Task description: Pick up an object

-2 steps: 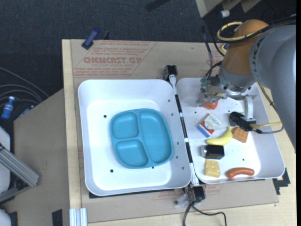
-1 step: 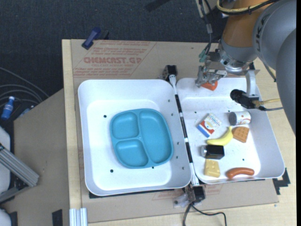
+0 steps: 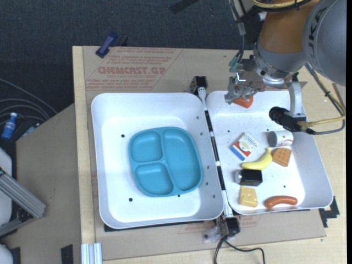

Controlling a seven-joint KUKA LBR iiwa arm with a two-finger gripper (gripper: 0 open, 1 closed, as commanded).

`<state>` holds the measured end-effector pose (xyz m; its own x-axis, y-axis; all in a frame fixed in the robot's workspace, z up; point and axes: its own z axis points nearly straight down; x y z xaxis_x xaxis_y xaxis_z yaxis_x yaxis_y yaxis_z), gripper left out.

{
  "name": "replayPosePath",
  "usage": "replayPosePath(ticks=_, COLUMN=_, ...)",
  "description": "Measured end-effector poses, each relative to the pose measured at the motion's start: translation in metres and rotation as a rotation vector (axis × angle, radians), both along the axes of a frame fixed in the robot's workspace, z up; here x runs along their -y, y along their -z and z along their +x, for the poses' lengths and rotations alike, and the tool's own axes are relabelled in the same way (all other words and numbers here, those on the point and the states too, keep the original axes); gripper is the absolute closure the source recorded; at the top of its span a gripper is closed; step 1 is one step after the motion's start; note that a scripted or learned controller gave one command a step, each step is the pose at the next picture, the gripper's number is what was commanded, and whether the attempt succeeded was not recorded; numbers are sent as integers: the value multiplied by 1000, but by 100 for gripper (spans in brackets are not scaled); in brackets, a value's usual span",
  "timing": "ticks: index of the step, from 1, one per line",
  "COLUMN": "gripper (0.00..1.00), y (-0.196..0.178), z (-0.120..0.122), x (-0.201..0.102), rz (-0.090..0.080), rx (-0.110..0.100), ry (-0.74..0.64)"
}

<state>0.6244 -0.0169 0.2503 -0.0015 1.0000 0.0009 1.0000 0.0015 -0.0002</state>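
Now the gripper [image 3: 242,94] of the grey arm with its orange band hangs over the far edge of the right white bin [image 3: 319,169], a shallow tray of smooth plastic with rounded corners. Between its fingers sits a small orange-red object [image 3: 245,100], dull and lumpy; the fingers are pressed against it from both sides, just above the bin floor.

All other places I give from the yellow plastic banana [image 3: 258,161], which is curved and glossy and lies near the middle of this bin. Just behind it, on the left, lies a small flat carton [image 3: 244,145], white with blue and red print. On its right, touching or almost touching, is a square waffle-like piece [image 3: 281,157], orange-brown with a grid texture. Behind that piece lies a small cylinder [image 3: 278,138], white with a dark end. Just in front of the banana stands a black box-shaped block [image 3: 251,176], matte, and in front of that a pale yellow cheese wedge [image 3: 248,197]. A glossy orange-red sausage [image 3: 281,202] lies to the front right, near the bin's front wall.

Far left of the banana, in the left white bin [image 3: 110,125], rests a turquoise plastic plate [image 3: 164,161] with three smooth compartments.
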Motion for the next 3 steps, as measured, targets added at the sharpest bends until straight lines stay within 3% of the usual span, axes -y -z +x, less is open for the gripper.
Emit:
replayPosePath(ticks=1, gripper=100, y=-16, z=-80, x=-24, rz=0, rx=-3, ry=1)
replayPosePath(ticks=2, gripper=100, y=-12, z=-53, x=-16, rz=-1, rx=0, ry=1)
replayPosePath(ticks=3, gripper=100, y=-20, z=-77, x=2, rz=0, rx=-3, ry=2)
